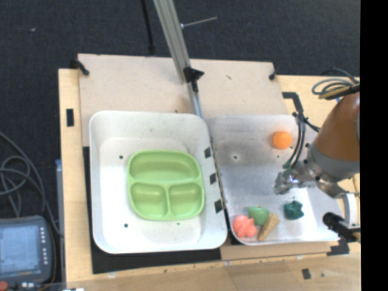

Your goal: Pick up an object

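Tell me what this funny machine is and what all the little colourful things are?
It is a robot arm, seen by a camera looking down from above. At its end is a gripper, like a small hand for picking things up. Below are two white bins. The left bin holds a green tray with three sections. The right bin holds an orange ball, a dark green toy, a light green toy, a pink toy and a tan cone. The gripper hangs over the right bin.

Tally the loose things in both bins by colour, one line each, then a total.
Orange: 1, ball
Pink: 1, toy
Green: 3, tray, light toy, dark toy
Tan: 1, cone
Total: 6
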{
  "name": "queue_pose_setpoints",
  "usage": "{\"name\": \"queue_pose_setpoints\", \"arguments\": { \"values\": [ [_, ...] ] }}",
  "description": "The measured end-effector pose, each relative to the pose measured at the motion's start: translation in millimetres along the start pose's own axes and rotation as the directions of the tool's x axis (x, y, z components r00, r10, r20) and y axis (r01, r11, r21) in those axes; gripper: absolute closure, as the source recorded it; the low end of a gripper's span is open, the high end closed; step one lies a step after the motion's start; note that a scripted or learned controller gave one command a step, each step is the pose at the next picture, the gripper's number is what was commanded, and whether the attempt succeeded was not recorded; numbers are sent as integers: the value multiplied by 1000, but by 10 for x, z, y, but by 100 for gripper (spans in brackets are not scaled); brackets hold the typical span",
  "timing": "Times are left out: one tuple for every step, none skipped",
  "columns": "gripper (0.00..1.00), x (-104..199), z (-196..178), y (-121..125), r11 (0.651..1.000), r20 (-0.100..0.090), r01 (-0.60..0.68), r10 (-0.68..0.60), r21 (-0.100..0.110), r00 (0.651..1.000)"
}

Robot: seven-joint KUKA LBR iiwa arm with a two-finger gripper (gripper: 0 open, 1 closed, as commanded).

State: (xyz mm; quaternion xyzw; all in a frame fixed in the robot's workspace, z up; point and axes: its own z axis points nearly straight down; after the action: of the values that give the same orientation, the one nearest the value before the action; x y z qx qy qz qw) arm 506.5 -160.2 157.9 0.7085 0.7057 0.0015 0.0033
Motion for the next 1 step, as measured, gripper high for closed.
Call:
{"name": "queue_pose_setpoints", "arguments": {
  "values": [
    [100,-32,-446,68,1000,0,7,-7,-1,1000]
  ]
}}
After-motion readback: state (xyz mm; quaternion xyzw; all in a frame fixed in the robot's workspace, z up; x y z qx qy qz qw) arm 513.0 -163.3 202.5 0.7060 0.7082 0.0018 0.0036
